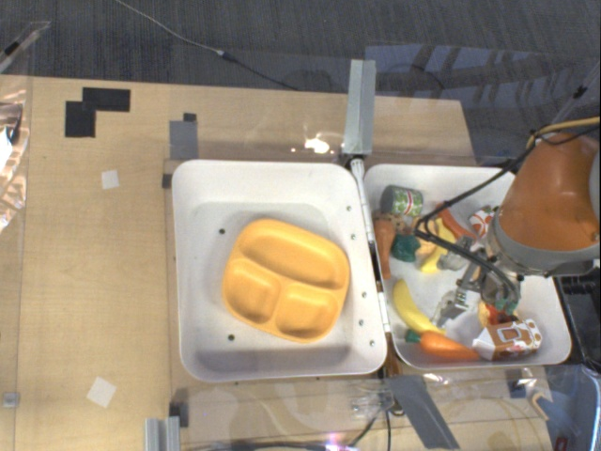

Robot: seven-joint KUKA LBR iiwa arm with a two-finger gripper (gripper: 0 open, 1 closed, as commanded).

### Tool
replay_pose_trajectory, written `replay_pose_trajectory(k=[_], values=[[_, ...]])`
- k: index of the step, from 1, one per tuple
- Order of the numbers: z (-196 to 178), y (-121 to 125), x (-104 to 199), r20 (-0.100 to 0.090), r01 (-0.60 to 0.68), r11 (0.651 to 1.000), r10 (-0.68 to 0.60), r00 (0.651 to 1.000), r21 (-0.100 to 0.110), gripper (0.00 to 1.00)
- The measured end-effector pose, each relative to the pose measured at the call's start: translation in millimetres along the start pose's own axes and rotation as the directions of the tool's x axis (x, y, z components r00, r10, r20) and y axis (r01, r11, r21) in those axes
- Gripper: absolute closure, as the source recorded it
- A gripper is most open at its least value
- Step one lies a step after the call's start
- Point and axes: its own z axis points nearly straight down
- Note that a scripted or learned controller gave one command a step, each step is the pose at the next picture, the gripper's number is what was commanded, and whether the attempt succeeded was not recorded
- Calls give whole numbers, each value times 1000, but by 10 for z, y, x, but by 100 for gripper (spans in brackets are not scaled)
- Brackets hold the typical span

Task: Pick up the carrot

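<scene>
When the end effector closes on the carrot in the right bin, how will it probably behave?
The carrot looks like a smooth, glossy toy, so it may slip between the fingers. Its rounded, tapered body lies flat and could roll or pivot if pushed. It lies close to the banana and a small carton, so it would likely nudge them.

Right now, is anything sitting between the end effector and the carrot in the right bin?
Nothing visible does. The end effector hangs just above and right of the carrot, with bare bin floor between. The banana touches the carrot's left end, and a small carton lies at its right tip.
</scene>
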Motion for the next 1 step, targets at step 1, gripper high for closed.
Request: replay_pose_trajectory(k=[1], values=[[551,21,135,-4,34,999,-34,999,0,0]])
